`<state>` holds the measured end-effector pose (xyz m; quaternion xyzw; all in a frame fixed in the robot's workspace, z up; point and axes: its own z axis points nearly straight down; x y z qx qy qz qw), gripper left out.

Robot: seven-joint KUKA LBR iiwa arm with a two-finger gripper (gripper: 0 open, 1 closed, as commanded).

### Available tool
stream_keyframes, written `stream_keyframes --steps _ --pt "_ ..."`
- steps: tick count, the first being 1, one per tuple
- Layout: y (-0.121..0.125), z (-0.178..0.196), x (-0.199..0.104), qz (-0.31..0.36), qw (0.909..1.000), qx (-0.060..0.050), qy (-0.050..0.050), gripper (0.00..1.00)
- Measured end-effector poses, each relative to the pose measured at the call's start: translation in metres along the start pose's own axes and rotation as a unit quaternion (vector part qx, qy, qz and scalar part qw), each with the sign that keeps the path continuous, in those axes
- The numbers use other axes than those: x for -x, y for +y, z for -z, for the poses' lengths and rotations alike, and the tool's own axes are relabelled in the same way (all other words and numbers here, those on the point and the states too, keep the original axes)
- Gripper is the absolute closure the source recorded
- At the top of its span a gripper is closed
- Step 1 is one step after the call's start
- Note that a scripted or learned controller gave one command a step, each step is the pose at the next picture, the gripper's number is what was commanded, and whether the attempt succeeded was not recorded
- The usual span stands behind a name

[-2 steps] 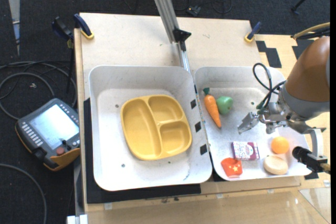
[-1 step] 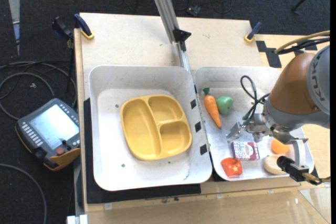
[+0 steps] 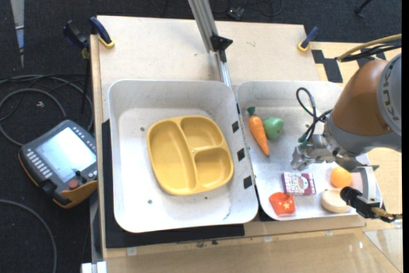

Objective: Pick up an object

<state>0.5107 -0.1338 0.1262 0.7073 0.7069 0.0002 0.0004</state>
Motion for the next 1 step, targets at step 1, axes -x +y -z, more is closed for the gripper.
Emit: stream_keyframes --steps 1 --pt "0.0062 0.0444 -0.0047 0.002 1.0 0.002 -0.001 1.0"
